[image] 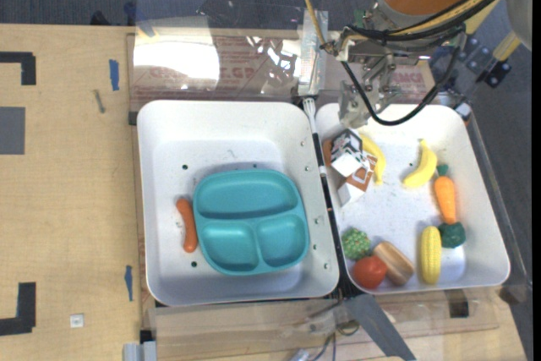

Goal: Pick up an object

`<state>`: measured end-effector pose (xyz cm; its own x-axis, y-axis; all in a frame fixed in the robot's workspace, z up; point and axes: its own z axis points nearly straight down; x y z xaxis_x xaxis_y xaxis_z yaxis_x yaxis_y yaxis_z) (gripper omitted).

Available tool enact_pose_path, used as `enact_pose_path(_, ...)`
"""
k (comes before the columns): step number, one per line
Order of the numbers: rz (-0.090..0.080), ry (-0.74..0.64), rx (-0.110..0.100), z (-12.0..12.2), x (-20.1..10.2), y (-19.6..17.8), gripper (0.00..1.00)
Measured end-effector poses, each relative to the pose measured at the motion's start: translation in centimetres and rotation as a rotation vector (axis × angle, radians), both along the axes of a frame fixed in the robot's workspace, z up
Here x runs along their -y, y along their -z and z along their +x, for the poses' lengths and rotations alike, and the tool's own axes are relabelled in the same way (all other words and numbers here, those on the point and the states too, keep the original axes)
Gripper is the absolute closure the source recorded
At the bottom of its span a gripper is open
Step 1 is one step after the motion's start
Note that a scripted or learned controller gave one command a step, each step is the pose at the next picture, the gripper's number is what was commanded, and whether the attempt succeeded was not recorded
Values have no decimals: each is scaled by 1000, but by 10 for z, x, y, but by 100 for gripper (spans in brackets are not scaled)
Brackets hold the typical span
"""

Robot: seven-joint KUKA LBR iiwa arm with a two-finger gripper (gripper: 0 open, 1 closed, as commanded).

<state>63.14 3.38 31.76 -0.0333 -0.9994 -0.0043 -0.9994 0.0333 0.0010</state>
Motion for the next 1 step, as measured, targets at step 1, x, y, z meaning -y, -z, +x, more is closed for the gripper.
enact_pose_path(1, 1, -264, 10, 16, -2, -33, 100)
